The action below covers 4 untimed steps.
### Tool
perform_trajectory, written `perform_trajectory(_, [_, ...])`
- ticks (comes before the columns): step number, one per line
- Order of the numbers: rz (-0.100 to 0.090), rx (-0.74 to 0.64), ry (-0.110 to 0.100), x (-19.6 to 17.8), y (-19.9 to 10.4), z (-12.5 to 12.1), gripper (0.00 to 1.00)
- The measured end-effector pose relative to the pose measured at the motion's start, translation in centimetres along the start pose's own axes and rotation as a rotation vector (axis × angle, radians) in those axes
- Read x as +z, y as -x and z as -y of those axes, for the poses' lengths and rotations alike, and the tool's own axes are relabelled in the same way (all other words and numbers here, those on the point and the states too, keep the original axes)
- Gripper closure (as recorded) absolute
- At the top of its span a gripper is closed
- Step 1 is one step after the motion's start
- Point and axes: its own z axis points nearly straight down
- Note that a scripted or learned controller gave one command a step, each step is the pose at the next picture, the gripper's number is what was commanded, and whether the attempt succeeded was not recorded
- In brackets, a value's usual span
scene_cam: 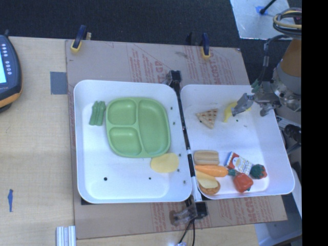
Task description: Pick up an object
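Note:
My gripper point(252, 108) hangs over the upper right part of the right bin point(266, 137), open, its two dark fingers spread with nothing between them. A small yellow piece point(227, 113) lies just beside the left fingertip point(240, 107); whether they touch is unclear. A tan triangular toast slice point(207, 118) lies a little further left. Along the bin's front sit a hot dog bun point(206, 156), a carrot point(211, 170), a round bread piece point(209, 185), a red and white carton point(240, 163), a red fruit point(243, 182) and a green broccoli piece point(258, 171).
The left bin point(87, 152) holds a green divided plate point(138, 127), a bunch of green beans point(97, 113) and a pale yellow round piece point(164, 163). A black divider clamp point(175, 78) sits between the bins. A grey and orange pendant point(7, 70) lies at the far left.

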Motion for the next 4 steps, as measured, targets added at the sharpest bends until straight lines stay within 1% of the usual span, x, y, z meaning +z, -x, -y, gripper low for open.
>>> perform_trajectory(1, [0.001, -0.004, -0.002, 8.6, 0.5, -4.5, 0.00])
perform_trajectory(2, [0.002, -0.006, 0.000, 7.0, 0.6, -4.5, 1.00])
perform_trajectory(3, [0.000, 0.002, -0.005, 11.1, 2.6, -2.7, 1.00])
perform_trajectory(4, [0.004, -0.002, 0.016, -3.1, 1.8, -4.5, 1.00])
